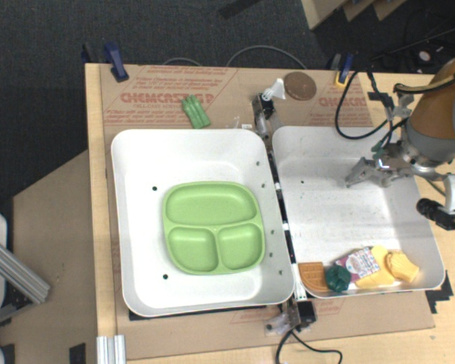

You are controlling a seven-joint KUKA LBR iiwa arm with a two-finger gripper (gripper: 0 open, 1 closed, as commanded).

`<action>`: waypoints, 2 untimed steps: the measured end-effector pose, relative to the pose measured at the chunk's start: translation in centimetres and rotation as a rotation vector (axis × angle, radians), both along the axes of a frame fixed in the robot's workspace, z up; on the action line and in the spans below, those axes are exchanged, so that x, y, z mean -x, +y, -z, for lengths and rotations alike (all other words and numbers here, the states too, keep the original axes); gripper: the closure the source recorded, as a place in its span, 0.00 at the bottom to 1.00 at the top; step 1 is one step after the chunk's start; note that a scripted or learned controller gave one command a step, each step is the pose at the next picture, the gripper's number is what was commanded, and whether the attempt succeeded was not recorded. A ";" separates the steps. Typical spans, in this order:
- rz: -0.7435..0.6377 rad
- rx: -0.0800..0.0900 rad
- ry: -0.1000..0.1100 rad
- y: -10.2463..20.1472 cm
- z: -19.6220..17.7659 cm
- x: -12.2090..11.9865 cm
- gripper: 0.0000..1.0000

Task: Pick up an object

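My gripper [371,174] hangs over the far part of the right bin [326,203], its grey fingers spread open with nothing between them. The objects lie well apart from it along that bin's near edge: a brown flat piece [310,276], a dark green lump [338,279], a pink and white packet [362,263], a yellow block [377,276] and a tan rounded piece [403,266]. In the left bin [136,165] rests a light green divided plate [212,227].
A small green item [196,112] and a brown disc [299,86] lie on the cardboard behind the bins. Blue clamps [117,61] hold the board's far edge. Black cables [356,105] loop near the arm [434,123] at the right.
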State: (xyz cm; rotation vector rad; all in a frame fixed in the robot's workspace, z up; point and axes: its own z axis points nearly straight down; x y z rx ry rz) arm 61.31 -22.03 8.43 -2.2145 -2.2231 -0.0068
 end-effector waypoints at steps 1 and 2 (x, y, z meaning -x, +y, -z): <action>0.001 0.001 0.000 0.0 -0.1 1.5 0.00; 0.001 0.001 0.000 0.0 -0.1 3.5 0.00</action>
